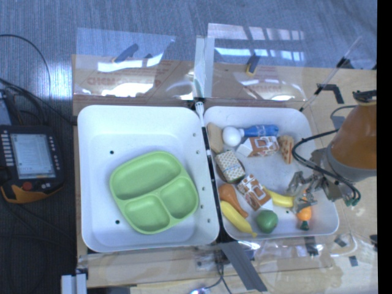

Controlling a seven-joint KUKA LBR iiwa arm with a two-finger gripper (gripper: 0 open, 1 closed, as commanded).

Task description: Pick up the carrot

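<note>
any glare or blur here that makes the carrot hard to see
Camera view: bright window glare sits on the clear panels behind the bins, not on the carrot; light in the right bin is even with soft shadows; the gripper looks slightly soft among dark cables.

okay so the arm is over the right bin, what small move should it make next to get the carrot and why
Probably shift the gripper left across the right bin: it sits near the bin's right side, while the carrot lies at the left, beside the yellow banana.
</note>
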